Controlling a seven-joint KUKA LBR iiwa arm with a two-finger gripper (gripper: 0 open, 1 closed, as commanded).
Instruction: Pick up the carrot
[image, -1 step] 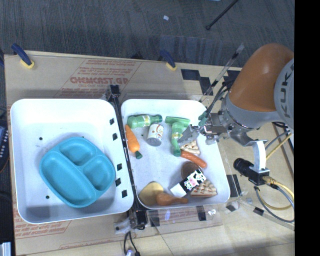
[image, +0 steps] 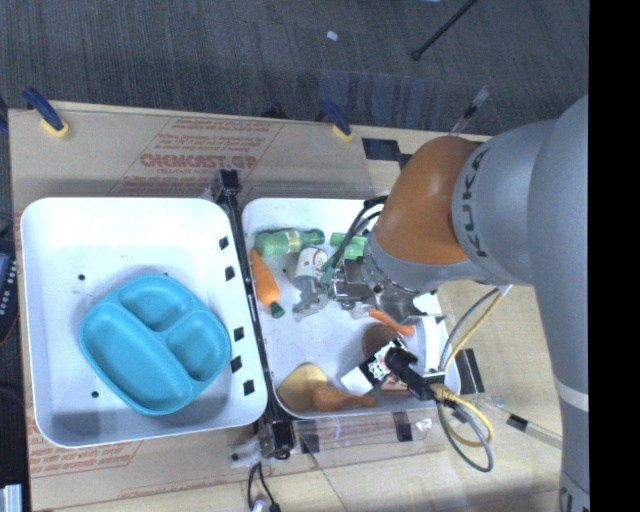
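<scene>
arm (image: 470, 215) cut off at right edge, hiding much of right bin (image: 300, 345)

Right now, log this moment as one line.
carrot: right bin, left edge, untouched | gripper: right of it | plate: left bin

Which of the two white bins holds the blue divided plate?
The left bin. The blue divided plate lies in it alone, while the right bin holds the carrot, a green bottle and other small items under the arm.
</scene>
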